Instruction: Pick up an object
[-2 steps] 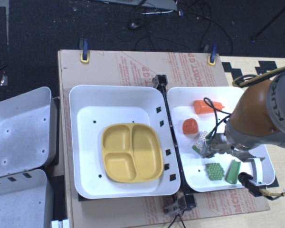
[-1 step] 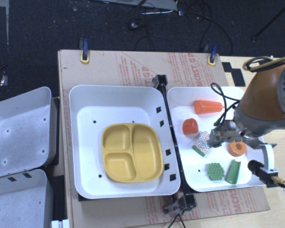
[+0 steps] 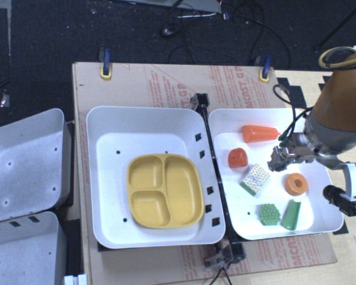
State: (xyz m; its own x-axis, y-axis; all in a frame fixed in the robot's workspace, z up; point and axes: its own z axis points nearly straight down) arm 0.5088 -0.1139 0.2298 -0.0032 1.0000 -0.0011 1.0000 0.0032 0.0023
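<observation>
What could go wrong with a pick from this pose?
1. The hand hangs among several close items: the checkered block, orange ring and red piece. A descent could nudge one instead of grasping it.
2. The green stick and green knobbly block lie side by side near the right bin's front wall; a grasp there may catch both or hit the wall.
3. The carrot is tapered and may slip.

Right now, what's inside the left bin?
The left bin holds one yellow divided plate, its three compartments bare. Whatever lies beneath the plate is covered. The toys sit in the right bin.
</observation>
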